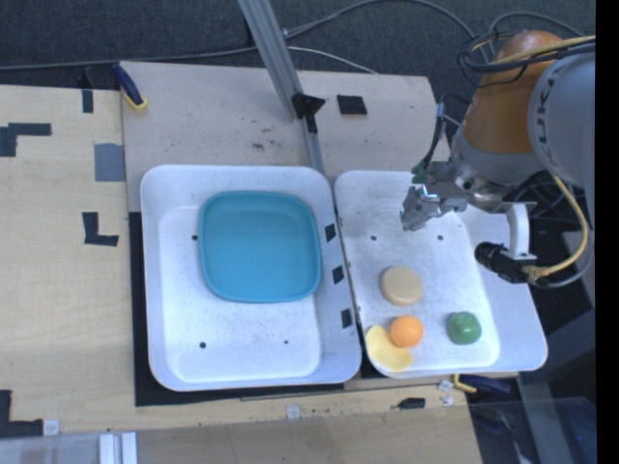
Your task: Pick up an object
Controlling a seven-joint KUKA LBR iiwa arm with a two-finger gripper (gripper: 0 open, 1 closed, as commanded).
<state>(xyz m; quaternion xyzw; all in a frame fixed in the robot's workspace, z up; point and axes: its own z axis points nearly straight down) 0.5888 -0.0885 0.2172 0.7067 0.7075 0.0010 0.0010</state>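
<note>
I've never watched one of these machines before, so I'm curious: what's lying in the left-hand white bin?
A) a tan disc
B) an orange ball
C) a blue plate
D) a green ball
C: the blue plate lies alone in the left bin, while the orange ball, green ball and tan disc all sit in the right bin, near its front edge.
</note>
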